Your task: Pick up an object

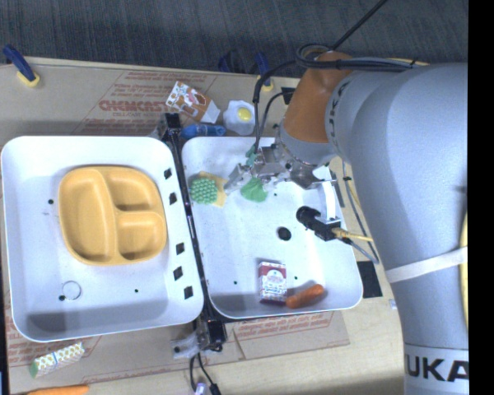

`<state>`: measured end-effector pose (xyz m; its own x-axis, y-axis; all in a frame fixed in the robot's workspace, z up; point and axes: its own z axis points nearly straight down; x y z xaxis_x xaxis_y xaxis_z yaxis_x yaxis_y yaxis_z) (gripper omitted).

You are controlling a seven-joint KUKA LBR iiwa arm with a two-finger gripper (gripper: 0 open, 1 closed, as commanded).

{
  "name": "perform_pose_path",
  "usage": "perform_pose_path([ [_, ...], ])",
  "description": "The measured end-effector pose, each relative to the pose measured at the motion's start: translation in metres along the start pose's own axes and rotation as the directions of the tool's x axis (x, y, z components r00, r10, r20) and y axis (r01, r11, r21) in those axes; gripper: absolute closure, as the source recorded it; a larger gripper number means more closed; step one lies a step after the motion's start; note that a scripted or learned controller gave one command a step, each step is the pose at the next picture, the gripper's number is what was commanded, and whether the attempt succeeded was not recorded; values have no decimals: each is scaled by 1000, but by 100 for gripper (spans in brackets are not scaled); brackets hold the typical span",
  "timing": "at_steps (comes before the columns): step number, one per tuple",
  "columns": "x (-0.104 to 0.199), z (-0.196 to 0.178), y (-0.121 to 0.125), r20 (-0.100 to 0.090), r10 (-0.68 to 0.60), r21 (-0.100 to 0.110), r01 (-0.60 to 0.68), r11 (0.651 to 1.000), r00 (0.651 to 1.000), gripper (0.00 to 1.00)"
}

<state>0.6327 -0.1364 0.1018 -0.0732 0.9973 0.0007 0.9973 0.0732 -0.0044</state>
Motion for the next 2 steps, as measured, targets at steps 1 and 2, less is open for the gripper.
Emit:
perform_pose_path([
  [1, 0, -10, 0, -1, -4, 1, 4, 1000, 1000, 100],
  [2, 0, -10, 0, -1, -4, 1, 4, 1000, 1000, 0],
])
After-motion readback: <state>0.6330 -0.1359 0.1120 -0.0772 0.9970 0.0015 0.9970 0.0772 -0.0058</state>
